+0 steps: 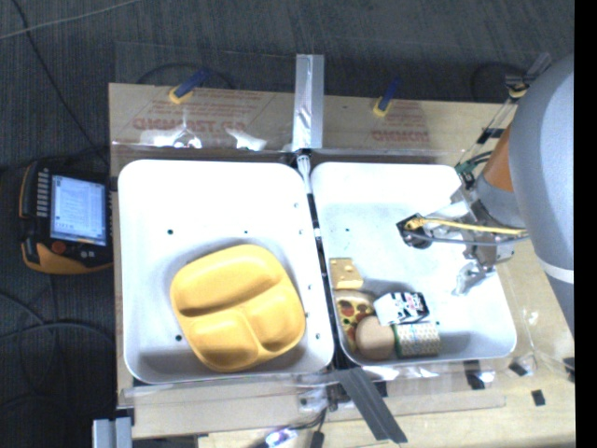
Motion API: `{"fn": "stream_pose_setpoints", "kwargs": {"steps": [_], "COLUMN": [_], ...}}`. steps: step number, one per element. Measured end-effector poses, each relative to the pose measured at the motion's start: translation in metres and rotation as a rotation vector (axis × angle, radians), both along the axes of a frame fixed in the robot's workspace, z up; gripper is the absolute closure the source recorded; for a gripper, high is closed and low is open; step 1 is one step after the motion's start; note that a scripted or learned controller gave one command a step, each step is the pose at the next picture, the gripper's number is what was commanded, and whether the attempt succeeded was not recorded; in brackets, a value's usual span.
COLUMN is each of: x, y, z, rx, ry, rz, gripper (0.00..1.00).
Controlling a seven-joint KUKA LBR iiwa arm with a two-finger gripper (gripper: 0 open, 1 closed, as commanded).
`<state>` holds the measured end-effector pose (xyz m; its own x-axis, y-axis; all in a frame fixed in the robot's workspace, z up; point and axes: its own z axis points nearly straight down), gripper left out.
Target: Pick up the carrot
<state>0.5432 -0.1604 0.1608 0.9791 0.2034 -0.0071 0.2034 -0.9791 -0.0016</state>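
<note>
I start with the bench [438, 124], a pale board on dark carpet, and the grey arm [552, 147] that reaches in from the right with its orange band [501, 164] above the wrist. The two white bins sit side by side and touch along their shared rim: the left bin [154, 199] and the right bin [373, 194]. A yellow divided plate [238, 306] lies flat in the near half of the left bin. A handheld control pendant [63, 217] with a lit screen rests on the carpet to the left of the bench. The gripper [472, 276] hangs over the right side of the right bin, well apart from the things in it, and I cannot tell whether it is wide or narrow. The bin's contents crowd its near left corner. There I see a small can [417, 340] on its side, a tan rounded lump [371, 338] touching it, a black and white carton [404, 303] just above, a spotted reddish piece [348, 310] and a tan block [344, 273] against the left wall. I cannot pick out the carrot for certain in that cluster.
</note>
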Motion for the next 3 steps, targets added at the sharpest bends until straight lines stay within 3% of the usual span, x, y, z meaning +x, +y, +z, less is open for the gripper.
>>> {"fn": "stream_pose_setpoints", "kwargs": {"steps": [1,2,3], "x": [0.038,0.012,0.01], "y": [-0.002,-0.047,-0.047], "z": [0.022,-0.067,-0.061], "rx": [0.0,0.003,0.004], "ry": [-0.001,-0.007,0.001], "rz": [0.101,0.087,0.089], "gripper": [0.0,0.0,1.0]}}
